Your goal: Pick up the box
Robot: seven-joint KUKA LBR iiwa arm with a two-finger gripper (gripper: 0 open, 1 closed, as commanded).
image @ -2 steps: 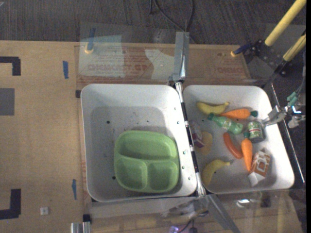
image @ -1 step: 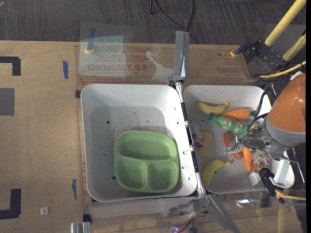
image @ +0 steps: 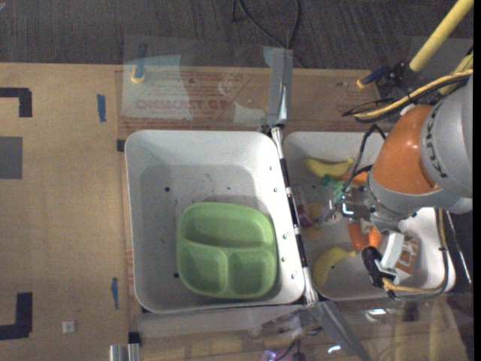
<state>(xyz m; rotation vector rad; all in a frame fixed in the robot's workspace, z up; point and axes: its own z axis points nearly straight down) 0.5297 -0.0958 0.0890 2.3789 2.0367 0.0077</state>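
A small white box with orange markings (image: 406, 255) lies in the right bin (image: 443, 277), near its right wall and partly under the arm's wrist. The grey arm with its orange band (image: 402, 164) reaches into this bin from the right. Its gripper (image: 333, 204) hangs low over the left middle of the bin, about a hand's width left of the box. I see nothing held in it.
A yellow banana (image: 328, 168) lies at the back of the right bin, and another yellow piece (image: 331, 261) at the front. An orange item (image: 360, 236) sits between gripper and box. The left bin (image: 150, 164) holds a green divided plate (image: 227, 249).
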